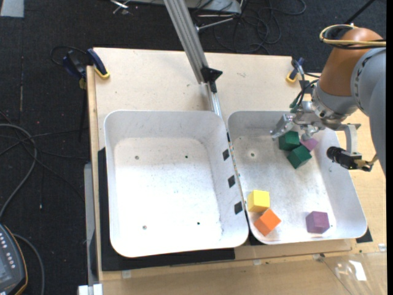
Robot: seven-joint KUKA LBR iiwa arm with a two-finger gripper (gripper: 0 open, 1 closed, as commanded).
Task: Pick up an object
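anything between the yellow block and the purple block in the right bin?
In the camera view the orange block sits right beside the yellow block; from there to the purple block is bare bin floor.

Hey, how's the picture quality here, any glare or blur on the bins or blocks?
Camera view: even lighting, soft shadows; the right bin looks bright but not washed out; yellow cube and orange cube are sharp; gripper is slightly soft.

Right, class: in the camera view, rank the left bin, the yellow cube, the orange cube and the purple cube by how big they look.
1. Left bin, by far the largest.
2-4. Orange cube, purple cube and yellow cube look too alike to rank.
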